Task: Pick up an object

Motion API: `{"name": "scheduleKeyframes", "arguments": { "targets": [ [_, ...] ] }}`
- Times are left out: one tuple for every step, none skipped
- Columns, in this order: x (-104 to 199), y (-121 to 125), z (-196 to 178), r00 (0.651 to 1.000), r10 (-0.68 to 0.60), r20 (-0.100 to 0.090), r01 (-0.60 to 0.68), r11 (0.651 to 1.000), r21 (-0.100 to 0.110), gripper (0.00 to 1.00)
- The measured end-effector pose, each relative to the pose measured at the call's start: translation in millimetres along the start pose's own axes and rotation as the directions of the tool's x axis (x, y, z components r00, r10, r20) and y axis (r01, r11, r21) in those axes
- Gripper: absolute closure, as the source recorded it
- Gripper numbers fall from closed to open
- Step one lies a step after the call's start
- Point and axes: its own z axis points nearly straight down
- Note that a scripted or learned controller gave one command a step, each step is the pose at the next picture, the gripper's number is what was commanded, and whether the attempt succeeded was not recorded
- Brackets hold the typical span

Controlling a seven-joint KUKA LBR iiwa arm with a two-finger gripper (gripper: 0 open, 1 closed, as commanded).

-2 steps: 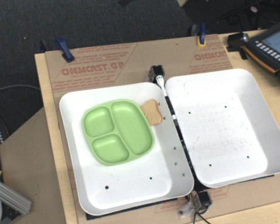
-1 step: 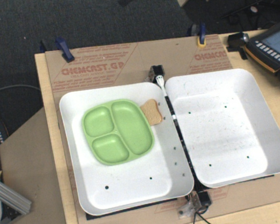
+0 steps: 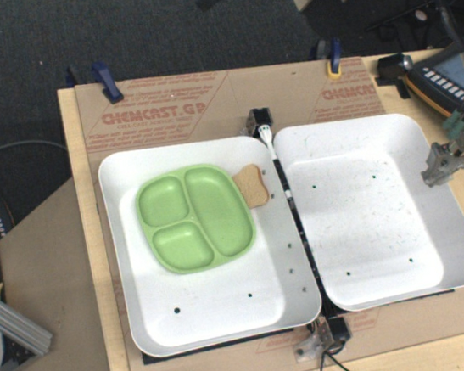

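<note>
A green three-compartment plate (image 3: 195, 218) lies in the upper part of the left bin (image 3: 215, 311). A small tan, bread-like piece (image 3: 252, 186) rests against the plate's right rim, near the divider between the bins. My gripper (image 3: 437, 169) hangs at the right rim of the right bin (image 3: 373, 212), far from both objects. It is small and grey against the bench, and nothing shows in it.
The bins sit side by side on a cardboard sheet held by blue and yellow clamps (image 3: 106, 82) at the back. A black connector (image 3: 260, 121) sits at the top of the seam. Cables and equipment (image 3: 440, 82) crowd the right edge.
</note>
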Motion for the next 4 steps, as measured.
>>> {"name": "scheduleKeyframes", "arguments": {
  "targets": [
    [-48,22,-88,1.0,0.007,0.01,-0.007,1.0,-0.024,1.0],
    [87,19,25,1.0,-0.009,-0.001,0.009,1.0,0.0,1.0],
    [154,21,35,1.0,-0.004,0.002,0.004,1.0,-0.007,1.0],
    [164,0,-134,1.0,-0.001,0.001,0.001,0.999,-0.034,1.0]
  ]
}}
